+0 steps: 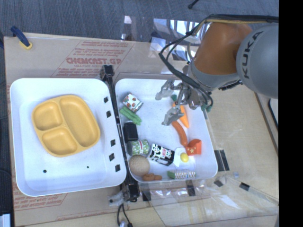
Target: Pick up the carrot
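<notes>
A: How is the gripper [173, 103] being seen?

B: It is being shown spread wide, fingers apart, with nothing being held between them; it is being hung over the right bin [201, 162], at its far right part.

A: And the carrot [182, 117]?

B: It is being seen lying in the right bin just beside the lower finger, with an orange curved piece [181, 134] and a red piece [194, 147] nearer that bin's front. A yellow tray [65, 124] is being held by the other bin, left of the right bin.
</notes>
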{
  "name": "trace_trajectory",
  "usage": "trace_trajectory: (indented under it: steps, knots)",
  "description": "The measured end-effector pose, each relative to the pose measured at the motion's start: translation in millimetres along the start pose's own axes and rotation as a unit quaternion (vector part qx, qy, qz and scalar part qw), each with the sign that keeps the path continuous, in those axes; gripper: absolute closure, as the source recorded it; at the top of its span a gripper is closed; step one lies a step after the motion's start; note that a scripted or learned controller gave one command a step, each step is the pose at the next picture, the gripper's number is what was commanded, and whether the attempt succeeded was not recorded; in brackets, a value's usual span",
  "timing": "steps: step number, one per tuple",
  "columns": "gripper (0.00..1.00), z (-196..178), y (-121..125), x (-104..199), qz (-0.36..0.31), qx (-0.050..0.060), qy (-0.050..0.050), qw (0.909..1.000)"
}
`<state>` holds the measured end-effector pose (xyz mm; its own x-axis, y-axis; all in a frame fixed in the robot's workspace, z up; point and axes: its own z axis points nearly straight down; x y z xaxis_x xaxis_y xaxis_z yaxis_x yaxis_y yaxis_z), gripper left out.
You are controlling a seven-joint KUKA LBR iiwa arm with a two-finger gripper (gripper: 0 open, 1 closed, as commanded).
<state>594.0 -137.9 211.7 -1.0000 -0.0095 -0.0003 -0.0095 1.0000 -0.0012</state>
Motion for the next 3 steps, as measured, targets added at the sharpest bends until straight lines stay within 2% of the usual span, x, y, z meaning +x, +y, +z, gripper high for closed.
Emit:
trace_trajectory:
  steps: [1, 2, 3]
  knots:
    - [0.00, 81, -52, -44, 0.028, -0.001, 0.003, 0.9996]
    - [0.00, 120, -68, 3, 0.006, -0.001, 0.000, 1.0000]
    - [1.00, 107, -66, 0, 0.002, 0.000, -0.003, 1.0000]
